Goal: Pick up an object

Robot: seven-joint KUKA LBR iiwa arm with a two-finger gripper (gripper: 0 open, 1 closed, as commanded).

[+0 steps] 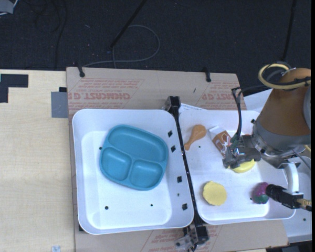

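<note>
My gripper (234,158) hangs low over the right bin (199,161), at its right-hand side. Just under it and to its right lies a yellow object (245,167), partly hidden by the gripper. A brown and orange packet (220,139) sits right beside the gripper on its upper left. A tan drumstick-shaped toy (195,135) lies further left near the divider. A round yellow disc (214,193) rests toward the bin's front, and a purple and green object (260,192) lies at the front right.
The left bin (89,203) holds a blue divided plate (133,157) in its middle. A black divider with clips (181,161) runs between the two bins. The grey arm with its orange band (286,109) covers the right bin's far right corner.
</note>
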